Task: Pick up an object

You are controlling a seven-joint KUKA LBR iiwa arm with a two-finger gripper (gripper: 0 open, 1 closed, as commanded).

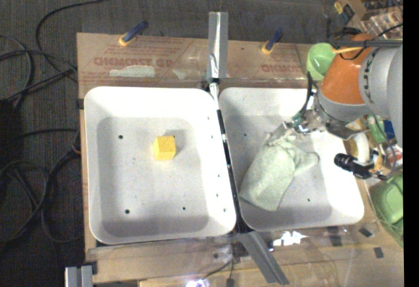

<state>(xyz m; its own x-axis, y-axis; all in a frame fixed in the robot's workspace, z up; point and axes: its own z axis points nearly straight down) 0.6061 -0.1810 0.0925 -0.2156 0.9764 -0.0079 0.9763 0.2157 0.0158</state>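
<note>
A small yellow cube (165,147) lies near the middle of the left bin (105,109). A pale green cloth (278,171) lies crumpled in the right bin (340,207), stretching from the bin's middle toward its front left. My gripper (298,125) hangs low over the right bin at the cloth's upper right corner. It touches or nearly touches the bunched fabric there. The arm's orange band (344,82) sits just above and to the right of it.
A metal post (217,43) stands at the back between the bins. Two clamps (133,32) (272,41) hold the cardboard base at the back. Green objects (321,59) (389,200) and cables crowd the right side beyond the right bin.
</note>
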